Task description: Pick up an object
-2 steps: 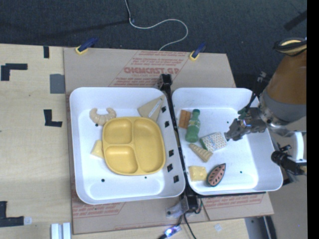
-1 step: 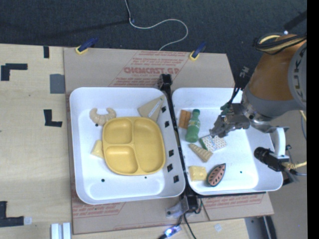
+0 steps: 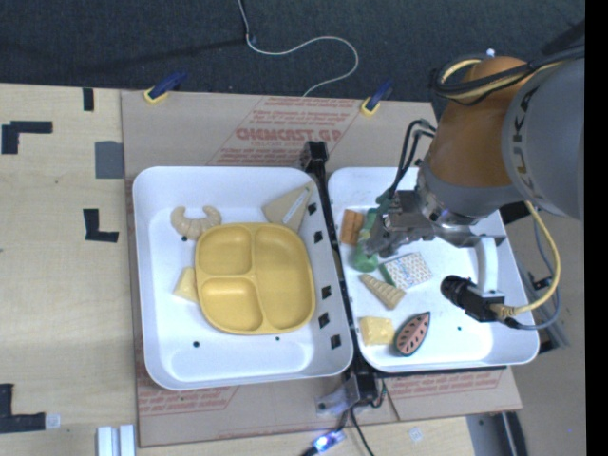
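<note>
You get even, bright overhead light on the white bins [image 3: 152,255]; mild glare whitens their floors. Shadows are soft and short. Focus is slightly soft throughout, dimmer toward 12 o'clock.

A pale wooden worktop [image 3: 57,283] with black tape marks [image 3: 27,136] carries a cardboard sheet [image 3: 256,131] held by blue-and-yellow clamps [image 3: 164,86]. Dark blue carpet [image 3: 114,17] fills the upper frame, crossed by a thin white cable [image 3: 304,46].

Worktop with two white bins: left bin [image 3: 157,255] holds yellow divided plate [image 3: 255,277]; right bin [image 3: 508,340] holds cone [image 3: 383,290], brown shell-like piece [image 3: 412,332], with tool [image 3: 380,238] low over green item [image 3: 366,257].
</note>
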Controlling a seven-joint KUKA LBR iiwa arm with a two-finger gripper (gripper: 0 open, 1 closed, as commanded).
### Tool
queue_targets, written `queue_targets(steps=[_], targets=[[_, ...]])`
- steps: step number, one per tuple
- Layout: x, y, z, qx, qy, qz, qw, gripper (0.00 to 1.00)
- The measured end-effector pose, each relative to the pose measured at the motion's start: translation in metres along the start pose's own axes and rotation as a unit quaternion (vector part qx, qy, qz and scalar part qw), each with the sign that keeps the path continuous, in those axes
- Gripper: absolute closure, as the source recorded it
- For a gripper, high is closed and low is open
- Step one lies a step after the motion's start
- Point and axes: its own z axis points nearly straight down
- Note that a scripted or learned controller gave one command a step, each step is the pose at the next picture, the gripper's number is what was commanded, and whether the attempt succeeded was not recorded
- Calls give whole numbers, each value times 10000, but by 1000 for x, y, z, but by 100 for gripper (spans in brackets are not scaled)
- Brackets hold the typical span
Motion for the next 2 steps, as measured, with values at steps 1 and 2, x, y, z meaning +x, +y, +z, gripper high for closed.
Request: queue_targets(steps=[1,2], targets=[[48,10,23,12,-7,10,10000,100],[67,24,21,-2,-8,23,10000,100]])
